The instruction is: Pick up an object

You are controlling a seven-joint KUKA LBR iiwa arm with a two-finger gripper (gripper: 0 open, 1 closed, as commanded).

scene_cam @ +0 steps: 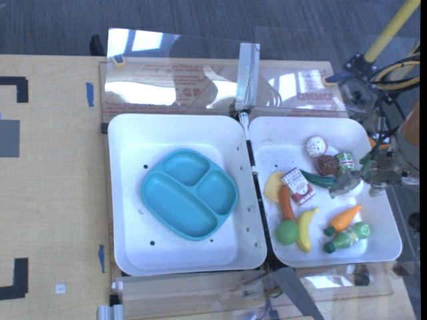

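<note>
Camera view: hand (351, 179) over green can (345, 160) (right bin).

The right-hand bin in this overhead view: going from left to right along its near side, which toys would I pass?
Green lime → banana → green bottle, with the small carrot just behind the bottle. The gripper hangs farther back, over the bin's right half.
</note>
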